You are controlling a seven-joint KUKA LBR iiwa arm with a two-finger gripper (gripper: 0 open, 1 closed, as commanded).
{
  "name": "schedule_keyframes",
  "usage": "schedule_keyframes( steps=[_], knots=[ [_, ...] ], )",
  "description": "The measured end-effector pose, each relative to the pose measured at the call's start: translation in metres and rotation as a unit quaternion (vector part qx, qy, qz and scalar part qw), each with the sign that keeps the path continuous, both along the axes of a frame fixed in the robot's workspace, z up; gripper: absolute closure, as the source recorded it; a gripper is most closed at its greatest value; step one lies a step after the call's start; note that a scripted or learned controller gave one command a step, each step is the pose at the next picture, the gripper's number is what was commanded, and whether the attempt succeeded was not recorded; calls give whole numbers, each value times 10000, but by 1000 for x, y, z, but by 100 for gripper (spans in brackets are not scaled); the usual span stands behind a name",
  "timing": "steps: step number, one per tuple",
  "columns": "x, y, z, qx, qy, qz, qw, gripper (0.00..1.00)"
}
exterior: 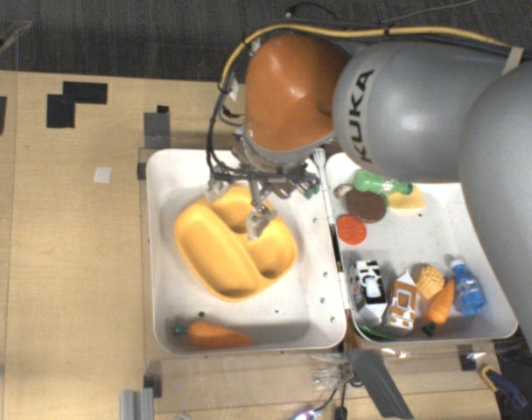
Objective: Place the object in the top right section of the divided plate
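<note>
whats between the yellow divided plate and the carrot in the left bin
Nothing: in the camera view, just bare white bin floor separates the yellow divided plate from the carrot, which lies near the bin's front edge.

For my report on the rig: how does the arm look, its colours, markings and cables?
The arm is grey and rounded, with "KUKA" in black letters and a glossy orange band above the wrist. Black and yellowish cables run along it. The gripper is small, metallic grey.
</note>
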State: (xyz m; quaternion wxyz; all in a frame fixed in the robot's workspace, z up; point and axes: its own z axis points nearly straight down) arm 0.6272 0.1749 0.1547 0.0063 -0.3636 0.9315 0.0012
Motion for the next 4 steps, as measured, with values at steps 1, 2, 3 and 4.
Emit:
schedule_keyframes(
  steps=[1, 2, 3, 4],
  knots=[
    [-25, -110, 32, -31, -1, 1700, 9854, 0],
    [43, -194, 33, -38, -11, 2705, 9627, 0],
    [-35, -151, 42, -51, -9, 5214, 8533, 0],
    [43, -266, 92, -72, -24, 7417, 6707, 0]
  ],
)
